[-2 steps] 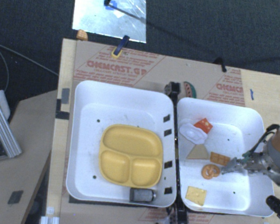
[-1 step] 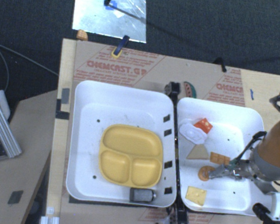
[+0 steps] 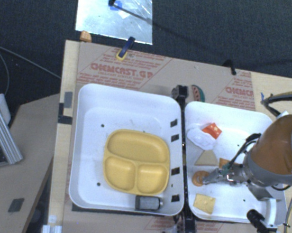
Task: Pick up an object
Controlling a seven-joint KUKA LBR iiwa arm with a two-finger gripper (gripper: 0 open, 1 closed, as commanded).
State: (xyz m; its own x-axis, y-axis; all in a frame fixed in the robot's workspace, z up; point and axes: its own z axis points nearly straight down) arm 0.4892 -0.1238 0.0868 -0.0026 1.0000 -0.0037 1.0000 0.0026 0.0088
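1. Objects sit in the right bin (image 3: 265, 121): an orange-red piece (image 3: 212, 130) near its upper left, a white crumpled item (image 3: 201, 140) touching it just below, a tan wedge (image 3: 206, 159) lower down, a round brown disc (image 3: 200, 178) by the bin's left wall, a pale yellow block (image 3: 204, 203) near the front edge
2. Gripper (image 3: 214, 177) reaches in from the right, low over the right bin; tip lies just beside the brown disc, between the wedge and the yellow block; can't tell its state, and contact with the disc is unclear at this angle
3. Nothing visibly lifted; all pieces lie on the bin floor
4. Left bin (image 3: 91, 106) holds a yellow divided tray (image 3: 137, 161) at centre; a small dark grey box (image 3: 148, 203) sits just beside the tray's front edge
5. Grey arm body with orange band (image 3: 277, 152) covers the right bin's right side
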